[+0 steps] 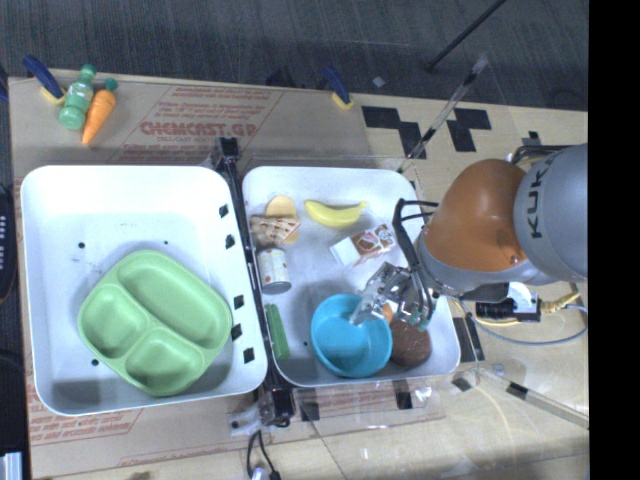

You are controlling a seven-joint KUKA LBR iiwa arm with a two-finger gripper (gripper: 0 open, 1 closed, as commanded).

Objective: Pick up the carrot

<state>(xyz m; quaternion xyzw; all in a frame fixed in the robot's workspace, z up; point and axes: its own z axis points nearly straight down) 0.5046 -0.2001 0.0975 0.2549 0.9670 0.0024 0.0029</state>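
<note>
Orange and tapered, the carrot lies on the counter's far left corner, outside both bins, long axis slanting toward the near left. The gripper, fingers' state impossible to tell, hangs over the right bin, well apart, beside the blue bowl

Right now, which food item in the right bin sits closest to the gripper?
The brown round item in the near right corner, right beside the gripper. The banana, can and waffle lie farther left.

two white bins, one carrot, one banana, one blue bowl
</note>
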